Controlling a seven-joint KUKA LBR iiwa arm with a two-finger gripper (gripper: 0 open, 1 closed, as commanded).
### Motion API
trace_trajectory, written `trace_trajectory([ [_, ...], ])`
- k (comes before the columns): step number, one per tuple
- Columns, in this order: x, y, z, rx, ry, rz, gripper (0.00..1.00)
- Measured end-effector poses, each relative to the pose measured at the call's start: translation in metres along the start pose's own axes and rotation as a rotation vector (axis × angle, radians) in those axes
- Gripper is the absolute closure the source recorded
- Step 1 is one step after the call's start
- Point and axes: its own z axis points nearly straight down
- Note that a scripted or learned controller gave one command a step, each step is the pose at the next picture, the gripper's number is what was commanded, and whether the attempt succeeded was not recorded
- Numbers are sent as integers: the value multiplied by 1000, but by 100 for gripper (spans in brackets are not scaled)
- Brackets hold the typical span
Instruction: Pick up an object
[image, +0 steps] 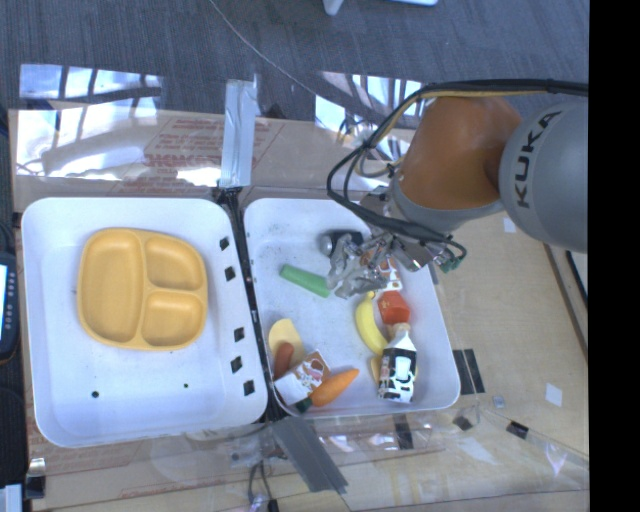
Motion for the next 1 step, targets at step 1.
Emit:
trace_trajectory([
  [1,56,-29,-27,4,-1,-225,100],
])
